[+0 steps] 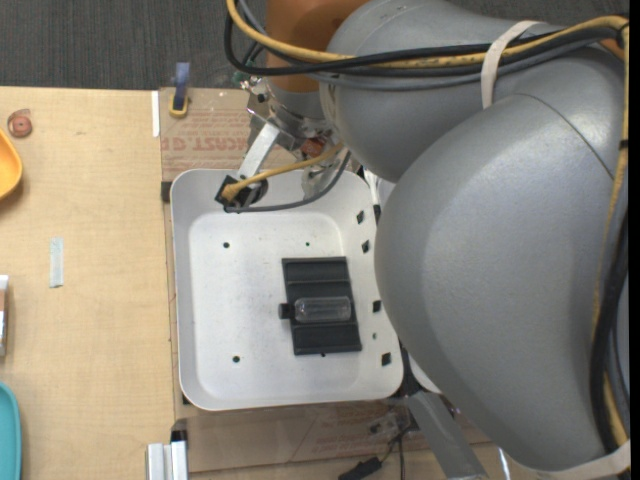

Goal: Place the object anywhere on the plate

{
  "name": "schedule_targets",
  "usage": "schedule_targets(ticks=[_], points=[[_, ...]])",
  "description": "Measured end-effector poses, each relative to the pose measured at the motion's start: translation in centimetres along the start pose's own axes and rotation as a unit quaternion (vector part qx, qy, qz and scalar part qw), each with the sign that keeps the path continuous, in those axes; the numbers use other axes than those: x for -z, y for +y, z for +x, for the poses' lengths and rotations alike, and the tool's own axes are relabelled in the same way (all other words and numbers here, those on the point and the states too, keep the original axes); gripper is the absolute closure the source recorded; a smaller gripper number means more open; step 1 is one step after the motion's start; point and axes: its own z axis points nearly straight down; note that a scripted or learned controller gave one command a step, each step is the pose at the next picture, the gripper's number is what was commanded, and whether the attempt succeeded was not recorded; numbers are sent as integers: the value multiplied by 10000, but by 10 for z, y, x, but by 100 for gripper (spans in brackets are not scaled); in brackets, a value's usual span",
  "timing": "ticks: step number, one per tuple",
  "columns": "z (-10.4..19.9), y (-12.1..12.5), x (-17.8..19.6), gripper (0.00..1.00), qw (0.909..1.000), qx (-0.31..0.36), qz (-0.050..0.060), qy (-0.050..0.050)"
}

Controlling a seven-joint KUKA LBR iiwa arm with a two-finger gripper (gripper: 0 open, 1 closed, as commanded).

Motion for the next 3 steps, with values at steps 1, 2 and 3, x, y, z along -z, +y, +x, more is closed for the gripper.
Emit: schedule_targets(ticks=[1,2,3], points=[[-4,-22,-50,0,9537,3006,1,1],[19,7,-152,0,8152,5792,-12,10],[19,8,-152,0,8153,5790,-13,10]])
